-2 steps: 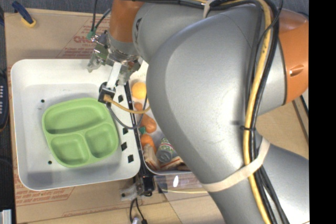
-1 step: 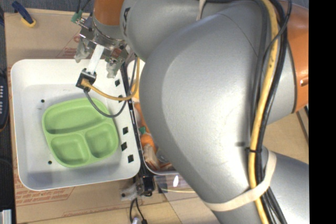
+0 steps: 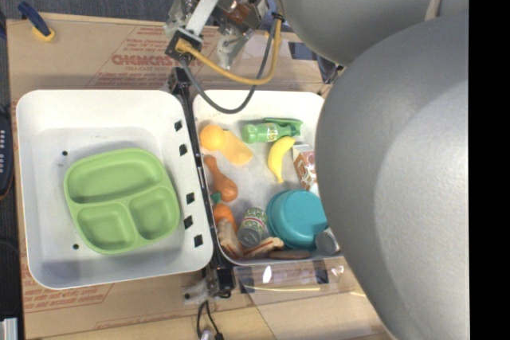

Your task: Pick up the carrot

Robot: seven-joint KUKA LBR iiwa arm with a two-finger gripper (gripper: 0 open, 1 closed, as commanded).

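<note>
The carrot (image 3: 224,213) is a small orange piece with a green top. It lies near the front left of the right bin (image 3: 263,101), close to the wall shared with the left bin. My gripper (image 3: 209,40) hangs high over the cardboard behind the bins, near the back left corner of the right bin and far from the carrot. Nothing shows in the gripper. The grey arm covers the right side of the right bin.
Around the carrot lie a brown-orange drumstick-shaped piece (image 3: 220,177), a small can (image 3: 253,225) and a teal bowl (image 3: 296,217). Further back are a yellow fruit (image 3: 213,138), a banana (image 3: 277,157) and a green bottle (image 3: 271,129). The left bin (image 3: 48,115) holds a green divided plate (image 3: 121,199).
</note>
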